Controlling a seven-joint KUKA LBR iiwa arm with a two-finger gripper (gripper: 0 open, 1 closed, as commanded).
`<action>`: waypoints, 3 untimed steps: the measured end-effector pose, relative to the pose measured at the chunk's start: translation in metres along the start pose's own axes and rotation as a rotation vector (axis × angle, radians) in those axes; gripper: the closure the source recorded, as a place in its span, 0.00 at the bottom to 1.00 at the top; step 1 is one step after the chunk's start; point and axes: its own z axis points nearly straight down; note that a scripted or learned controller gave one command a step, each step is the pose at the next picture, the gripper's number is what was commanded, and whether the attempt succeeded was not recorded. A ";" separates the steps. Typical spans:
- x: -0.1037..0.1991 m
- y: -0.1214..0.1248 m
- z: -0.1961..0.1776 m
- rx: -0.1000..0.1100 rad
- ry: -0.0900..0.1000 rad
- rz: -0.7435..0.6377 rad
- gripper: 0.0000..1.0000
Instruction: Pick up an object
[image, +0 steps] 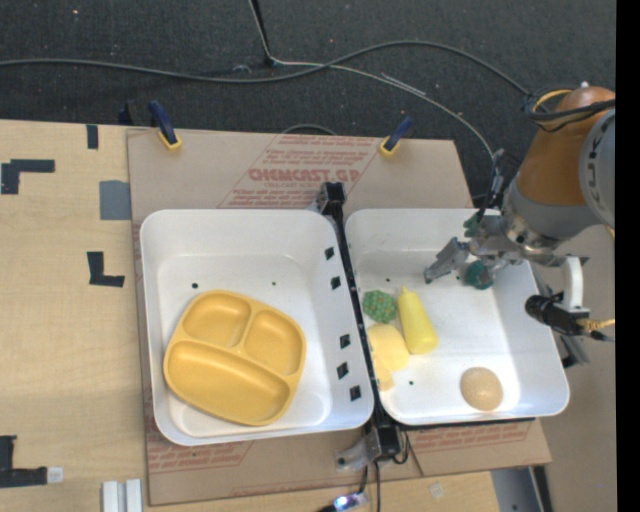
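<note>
The right bin (520, 330) holds a green bumpy piece (379, 305), a yellow cylinder (416, 320), a pale yellow lump (387, 350) and a tan egg-shaped object (481, 388). My gripper (458, 272) hangs over the bin's far right part, up and to the right of the yellow cylinder and apart from every object. It is open: one grey finger (440, 268) points left and the other side ends in a dark teal tip (478, 273). Nothing sits between them.
The left bin (160, 250) carries a yellow divided plate (235, 355). A black divider (343, 300) runs between the bins. Cables trail across the dark floor behind the bench, and two blue-and-yellow clamps (163, 125) grip the cardboard's back edge.
</note>
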 end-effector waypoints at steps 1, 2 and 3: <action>0.000 0.003 -0.007 -0.013 -0.002 -0.003 0.00; 0.004 0.010 0.039 -0.010 -0.003 -0.005 0.00; 0.003 0.000 0.097 -0.008 -0.002 -0.003 0.00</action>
